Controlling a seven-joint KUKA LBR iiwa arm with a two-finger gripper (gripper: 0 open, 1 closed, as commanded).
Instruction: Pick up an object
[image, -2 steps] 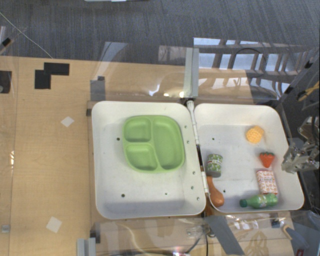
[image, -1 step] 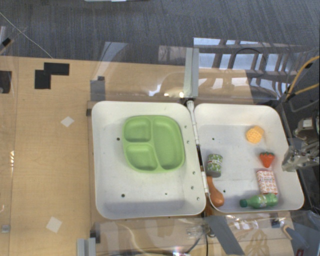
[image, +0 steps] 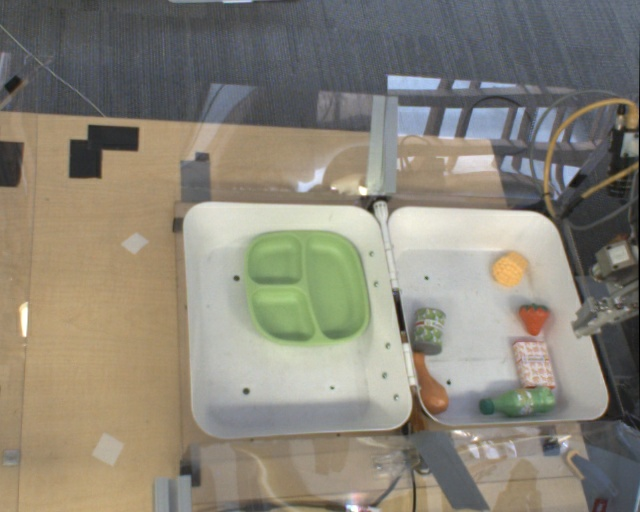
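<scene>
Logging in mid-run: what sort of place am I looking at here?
Probably a robotics lab pick-and-place bench, not a kitchen. Two shallow white bins sit on a wooden bench; one holds toy food such as a strawberry, the other a green divided plate. Cables trail at the right.

The pale grey metal gripper assembly (image: 603, 312) is a cluster of small blocky parts with hard edges, lighter on its upper faces and darker in its recesses. It is too small to make out screws or markings. Just above it sits a second boxy grey metal piece (image: 618, 258) of the same dull finish. Farther above the assembly, a thin yellow cable (image: 562, 133) curves in a wide loop. A bundle of black cables (image: 592, 183) hangs inside that loop and runs down towards the grey hardware.
</scene>
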